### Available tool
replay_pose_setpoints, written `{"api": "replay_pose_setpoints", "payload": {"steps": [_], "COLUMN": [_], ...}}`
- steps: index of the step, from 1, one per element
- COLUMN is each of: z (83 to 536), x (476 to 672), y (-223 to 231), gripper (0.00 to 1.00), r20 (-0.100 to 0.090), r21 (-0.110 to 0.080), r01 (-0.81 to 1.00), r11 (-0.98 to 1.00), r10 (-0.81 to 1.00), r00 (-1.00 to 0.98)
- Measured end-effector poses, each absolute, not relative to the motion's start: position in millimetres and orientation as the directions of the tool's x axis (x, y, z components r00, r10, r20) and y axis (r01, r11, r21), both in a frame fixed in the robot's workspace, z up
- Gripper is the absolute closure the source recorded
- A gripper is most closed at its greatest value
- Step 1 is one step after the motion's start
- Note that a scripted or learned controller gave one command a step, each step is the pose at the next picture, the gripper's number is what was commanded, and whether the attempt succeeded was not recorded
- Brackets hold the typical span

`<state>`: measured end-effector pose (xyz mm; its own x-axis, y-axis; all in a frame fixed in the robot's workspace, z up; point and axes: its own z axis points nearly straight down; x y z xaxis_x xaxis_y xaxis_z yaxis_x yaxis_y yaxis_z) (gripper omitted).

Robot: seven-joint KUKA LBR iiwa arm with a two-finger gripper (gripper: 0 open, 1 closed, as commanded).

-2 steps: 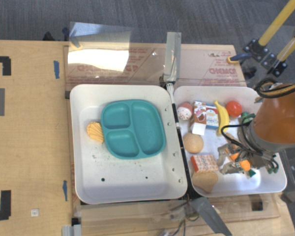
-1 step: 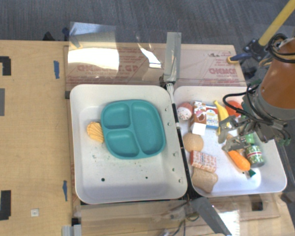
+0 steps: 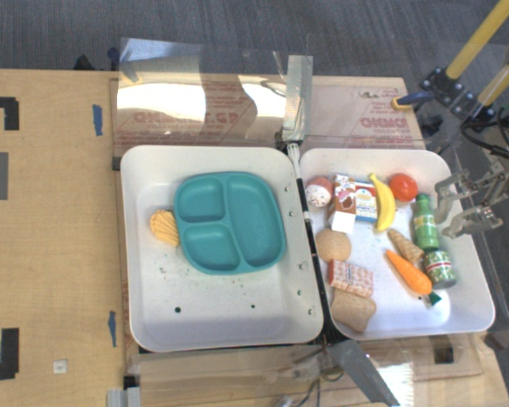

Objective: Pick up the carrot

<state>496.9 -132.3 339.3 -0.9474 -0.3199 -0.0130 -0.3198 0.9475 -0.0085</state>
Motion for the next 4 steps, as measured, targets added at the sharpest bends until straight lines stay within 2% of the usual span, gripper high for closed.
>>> {"api": "replay_pose_setpoints", "payload": {"steps": [1, 2, 3, 4], "z": [432, 429, 267, 105], "x": [520.0, 521.2, 496.4, 493.2], "y": [-222, -218, -222, -197], "gripper": [1.00, 0.00, 0.00, 0.00], "r20": [-0.011, -0.008, 0.003, 0.005], "r21": [-0.013, -0.005, 0.007, 0.009], "r01": [-0.411, -0.417, -0.406, -0.365], "r11": [0.911, 0.909, 0.914, 0.931], "r10": [-0.411, -0.417, -0.406, -0.365], "r00": [-0.911, -0.909, -0.914, -0.931]}}
